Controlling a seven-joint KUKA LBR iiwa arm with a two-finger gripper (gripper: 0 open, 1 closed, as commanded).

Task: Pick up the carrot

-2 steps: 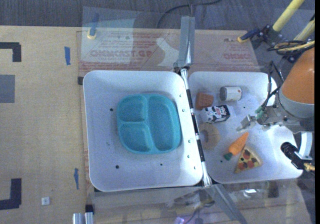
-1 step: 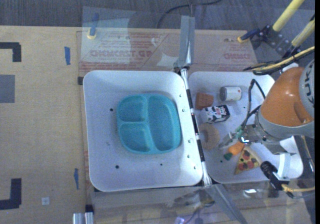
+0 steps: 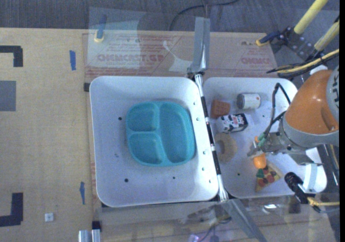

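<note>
Orange is what I look for first, and the carrot (image 3: 260, 161) is a small stubby piece lying on the white floor of the right bin (image 3: 235, 181), toward its front edge, with a flat red-and-yellow slice of toy food (image 3: 266, 177) touching or just beside it on the front side. My gripper (image 3: 261, 145) hangs directly over it, so close that its lower end seems to meet the top of the carrot; whether it is parted or closed I cannot tell from this slant, and I cannot see the carrot between anything, so I do not count it as held. To do this step well, I judge I should come straight down, centred on the carrot and clear of the slice, closing only once I am low enough to take it by its sides. Left of me lies a round tan piece (image 3: 227, 146); farther back sit a black-and-white carton (image 3: 233, 123), a brown cup-shaped thing (image 3: 220, 108) and a small white can (image 3: 248, 101) on its side. Across the divider, the left bin (image 3: 108, 181) carries a teal divided plate (image 3: 160, 133), well apart from my work on the desk.
</note>
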